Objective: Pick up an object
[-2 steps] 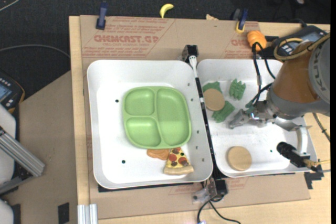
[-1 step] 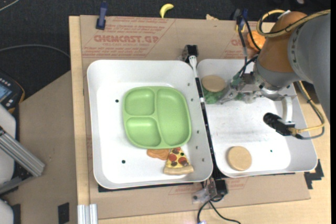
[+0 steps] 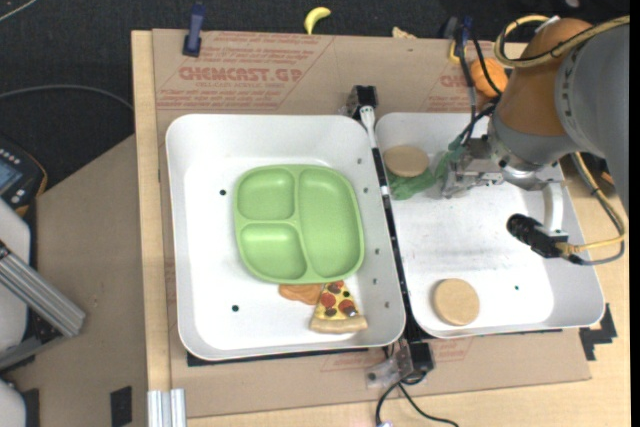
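The arm (image 3: 560, 95) is reaching into the right bin (image 3: 520, 245), its end effector (image 3: 462, 177), grip unclear, hanging beside a green item (image 3: 425, 177) and a tan disc (image 3: 406, 161).

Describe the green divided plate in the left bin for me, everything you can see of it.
The green plate is a light green, rounded-square tray that looks like plastic, split by raised ridges into three compartments: two smaller ones on the left side and one long one on the right. It lies flat and upright near the middle of the left bin. A toy pizza slice lies just beyond its near edge.
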